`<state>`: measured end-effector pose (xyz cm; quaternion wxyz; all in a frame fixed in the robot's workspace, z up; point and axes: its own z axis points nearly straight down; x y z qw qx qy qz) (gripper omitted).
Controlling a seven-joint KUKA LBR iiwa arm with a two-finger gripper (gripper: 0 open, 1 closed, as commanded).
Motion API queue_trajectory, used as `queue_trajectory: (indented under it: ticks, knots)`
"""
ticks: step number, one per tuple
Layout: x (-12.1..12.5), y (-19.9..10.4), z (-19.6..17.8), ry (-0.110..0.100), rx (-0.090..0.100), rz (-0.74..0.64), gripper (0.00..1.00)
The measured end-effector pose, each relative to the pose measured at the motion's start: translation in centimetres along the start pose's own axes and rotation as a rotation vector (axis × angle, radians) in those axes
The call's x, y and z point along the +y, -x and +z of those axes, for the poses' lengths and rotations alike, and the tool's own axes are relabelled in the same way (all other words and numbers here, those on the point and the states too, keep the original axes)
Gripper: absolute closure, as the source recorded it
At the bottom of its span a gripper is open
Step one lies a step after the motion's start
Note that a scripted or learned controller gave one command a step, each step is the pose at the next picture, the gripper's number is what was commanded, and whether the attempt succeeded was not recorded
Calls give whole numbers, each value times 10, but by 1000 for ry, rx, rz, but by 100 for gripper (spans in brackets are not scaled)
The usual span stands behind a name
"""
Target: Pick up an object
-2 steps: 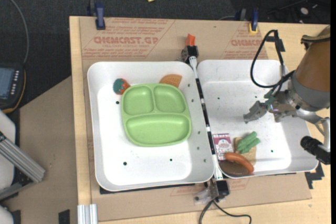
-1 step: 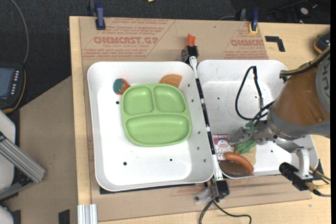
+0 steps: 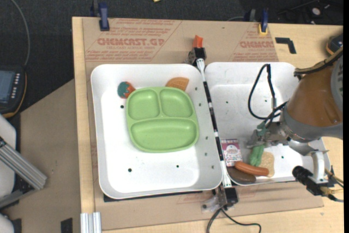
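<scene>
My gripper (image 3: 262, 137) hangs low over the near part of the right bin (image 3: 240, 84), at the end of the grey and orange arm (image 3: 313, 103). Right beneath it lies a cluster of toy food: a green piece (image 3: 256, 155), a beige slice (image 3: 267, 160), a red sausage (image 3: 253, 168) and a dark brown oval (image 3: 239, 176). A pink packet (image 3: 230, 149) lies just left of them by the bin's wall. The gripper's tip stands at the green piece's upper end; contact is not clear.
The left bin (image 3: 109, 161) holds a green divided plate (image 3: 161, 119), a small red and teal object (image 3: 125, 89) and an orange piece (image 3: 178, 83) at the plate's far edge. A black cable (image 3: 256, 90) loops over the right bin. Clamps sit at the bench's far edge.
</scene>
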<state>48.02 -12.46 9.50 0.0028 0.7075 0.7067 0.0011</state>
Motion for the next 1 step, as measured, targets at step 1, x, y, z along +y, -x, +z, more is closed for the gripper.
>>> queue_trajectory:
  ticks: [1]
  knots:
    - [18,-104,-95,6,5,-14,100]
